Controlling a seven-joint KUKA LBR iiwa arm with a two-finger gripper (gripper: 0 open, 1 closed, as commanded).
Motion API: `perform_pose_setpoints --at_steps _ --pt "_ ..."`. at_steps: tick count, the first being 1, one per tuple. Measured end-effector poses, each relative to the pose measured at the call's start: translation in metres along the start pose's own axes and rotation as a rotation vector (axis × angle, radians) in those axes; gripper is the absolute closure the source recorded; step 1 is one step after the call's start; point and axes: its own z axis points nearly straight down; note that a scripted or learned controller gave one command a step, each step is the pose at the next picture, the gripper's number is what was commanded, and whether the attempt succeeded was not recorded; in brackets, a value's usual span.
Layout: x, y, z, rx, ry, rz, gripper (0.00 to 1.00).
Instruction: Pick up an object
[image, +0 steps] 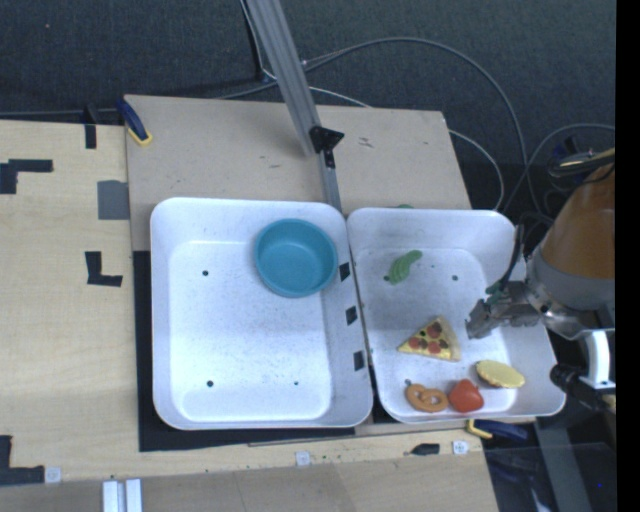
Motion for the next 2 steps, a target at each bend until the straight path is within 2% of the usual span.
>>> perform_pose_setpoints --at_steps 1,2 --pt "0.0045 -0.0025 -0.0422 0.002 0.0 0.0 1.0" --pt "0.0047 -0.0024 -0.0478 0.004 0.001 0.0 1.0"
